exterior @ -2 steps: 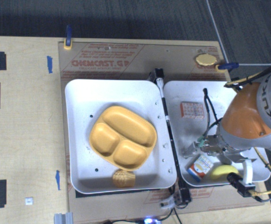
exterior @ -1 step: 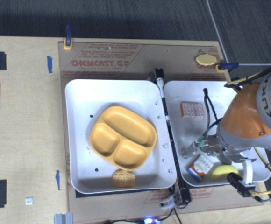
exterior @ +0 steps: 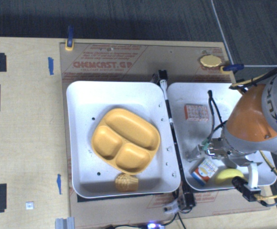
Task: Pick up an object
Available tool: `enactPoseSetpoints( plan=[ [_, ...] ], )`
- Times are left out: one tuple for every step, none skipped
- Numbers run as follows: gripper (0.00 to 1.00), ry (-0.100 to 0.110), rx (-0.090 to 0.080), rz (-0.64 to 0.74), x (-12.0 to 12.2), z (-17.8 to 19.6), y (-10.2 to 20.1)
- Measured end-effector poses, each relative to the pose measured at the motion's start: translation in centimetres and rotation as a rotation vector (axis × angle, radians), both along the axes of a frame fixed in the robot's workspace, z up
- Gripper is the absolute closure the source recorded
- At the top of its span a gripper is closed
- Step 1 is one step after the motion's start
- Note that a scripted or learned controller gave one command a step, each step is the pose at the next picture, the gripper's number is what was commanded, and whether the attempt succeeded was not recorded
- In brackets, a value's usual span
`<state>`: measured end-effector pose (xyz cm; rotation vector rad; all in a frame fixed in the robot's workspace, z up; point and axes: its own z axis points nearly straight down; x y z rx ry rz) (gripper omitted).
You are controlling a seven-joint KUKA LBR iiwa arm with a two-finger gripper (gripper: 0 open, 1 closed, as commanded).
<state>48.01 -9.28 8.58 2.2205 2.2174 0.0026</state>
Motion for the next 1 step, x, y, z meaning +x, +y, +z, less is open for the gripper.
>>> enactPoseSetpoints(
  plan=[
    [0.00, 0.000, 0.000, 0.000, 0.00, 0.00, 0.01]
  ],
)
